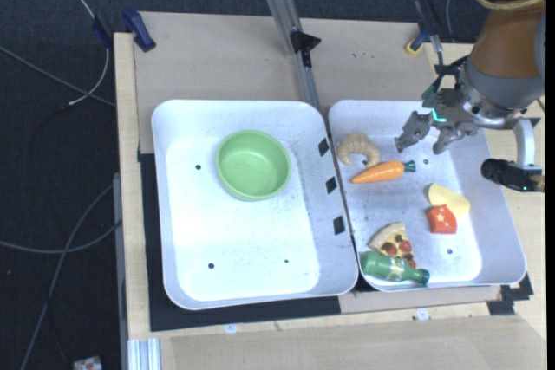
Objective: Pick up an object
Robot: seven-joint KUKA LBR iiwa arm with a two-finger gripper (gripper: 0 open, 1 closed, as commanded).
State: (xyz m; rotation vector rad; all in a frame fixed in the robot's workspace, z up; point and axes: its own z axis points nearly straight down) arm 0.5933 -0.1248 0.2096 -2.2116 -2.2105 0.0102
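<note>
Stage: early; nothing is lifted, and every object lies on a bin floor.
Tool: the tool (pixel 428 134) hangs over the back of the right bin (pixel 503 225), its two dark fingers spread apart with nothing between them.
Nearest candidates: the orange carrot (pixel 379 172) lies just in front of the tool and to its left in the view; the tan croissant (pixel 357 148) sits beside the carrot, closer to the bin's left wall.
Other things in the right bin: a yellow wedge (pixel 448 197) touching a red piece (pixel 442 220), a pizza slice (pixel 393 240), and a green bottle (pixel 393 269) lying on its side at the front rim.
Left bin: the left bin (pixel 186 212) bears a green bowl (pixel 252 165), well apart from the tool.
Surface: both bins rest side by side on the pale surface (pixel 212 48).
Done: as I judge it, only the approach; the tool is over the bin that holds most of the objects.
Left: choosing one object, descending onto it, closing the fingers around it, and raising it clear of the bin floor.
Likely target: carrot or croissant, judging by nearness alone; which one is meant cannot be told.
</note>
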